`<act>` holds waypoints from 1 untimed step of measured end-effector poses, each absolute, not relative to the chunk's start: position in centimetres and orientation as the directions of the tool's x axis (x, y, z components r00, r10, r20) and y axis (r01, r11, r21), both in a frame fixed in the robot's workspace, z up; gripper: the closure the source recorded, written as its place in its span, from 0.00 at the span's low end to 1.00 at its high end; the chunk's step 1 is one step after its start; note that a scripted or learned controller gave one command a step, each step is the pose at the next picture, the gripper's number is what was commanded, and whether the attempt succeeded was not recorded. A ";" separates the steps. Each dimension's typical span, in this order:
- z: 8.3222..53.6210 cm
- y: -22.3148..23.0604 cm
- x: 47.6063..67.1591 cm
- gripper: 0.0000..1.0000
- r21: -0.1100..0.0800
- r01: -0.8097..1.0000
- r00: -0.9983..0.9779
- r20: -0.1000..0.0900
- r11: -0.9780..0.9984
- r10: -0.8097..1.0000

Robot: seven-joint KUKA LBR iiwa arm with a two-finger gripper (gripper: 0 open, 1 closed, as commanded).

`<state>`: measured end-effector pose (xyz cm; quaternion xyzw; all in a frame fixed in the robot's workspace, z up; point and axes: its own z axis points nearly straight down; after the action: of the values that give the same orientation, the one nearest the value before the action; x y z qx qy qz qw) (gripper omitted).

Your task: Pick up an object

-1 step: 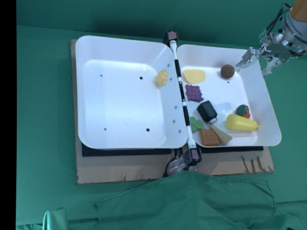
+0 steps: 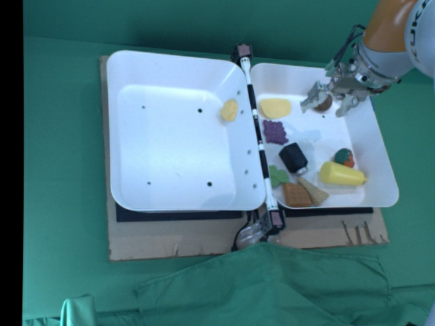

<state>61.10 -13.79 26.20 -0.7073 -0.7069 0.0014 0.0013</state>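
Near edge first: cloth (image 2: 272, 287) lies bunched at the front, then the cardboard (image 2: 170, 246) under both bins

L bin (image 2: 136, 73): you've got just one small yellow piece (image 2: 230, 110) up against its right wall, well apart from the arm, so not the one you're working

R bin (image 2: 380, 175), front to back: waffle (image 2: 296, 194) and cone (image 2: 314, 191) touching at the near rim, green bit (image 2: 277, 176) just beside them by the divider, yellow fruit (image 2: 342, 174) lying long axis L-R w/ its tip toward the right wall, strawberry (image 2: 344, 157) touching its back side. Then black cup (image 2: 293, 157) mid-bin, grapes (image 2: 274, 131) behind it, yellow slab (image 2: 275, 107) near the far rim

Furthest back is what matters: gripper (image 2: 333, 98) sits in the bin's far part, fingers spread wide to either side. A small brown obj (image 2: 324, 103) sits right in that gap, nearer the left finger, a touch off centre. It looks resting on the bin floor, not lifted, and I can't tell if either finger touches it. So the tool's released, straddling the obj, not grasping yet

My read: you're at the pre-close step. The obj lies straight under the fingers, slightly left of mid, so on closing the left finger likely meets it first and may nudge it sideways. It's small & rounded, could squirt out
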 end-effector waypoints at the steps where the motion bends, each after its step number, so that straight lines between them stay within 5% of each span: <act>1: 17.9 -14.2 64.7 0.00 0.007 1.000 0.001 -0.005 -0.001 1.000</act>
<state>64.65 -14.22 17.90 -0.7075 -0.7067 -0.0008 -0.0041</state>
